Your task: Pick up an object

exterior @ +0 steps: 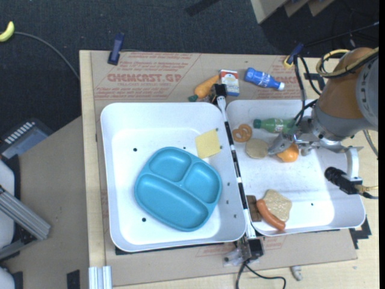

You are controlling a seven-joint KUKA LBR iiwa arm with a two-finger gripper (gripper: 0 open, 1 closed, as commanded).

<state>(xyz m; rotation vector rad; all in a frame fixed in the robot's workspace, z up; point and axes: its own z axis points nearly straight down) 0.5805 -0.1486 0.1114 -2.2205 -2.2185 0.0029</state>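
One round, perhaps plastic orange (pixel 289 155)

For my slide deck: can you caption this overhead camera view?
Arm's pincer reaches an orange toy in the right bin; a blue divided plate fills the left bin.

Even overhead light reaches you across the table (pixel 150 71); the white bins (pixel 120 137) glare slightly, shadows stay soft and short, the dark floor (pixel 54 17) dims, and fine detail looks mildly soft.
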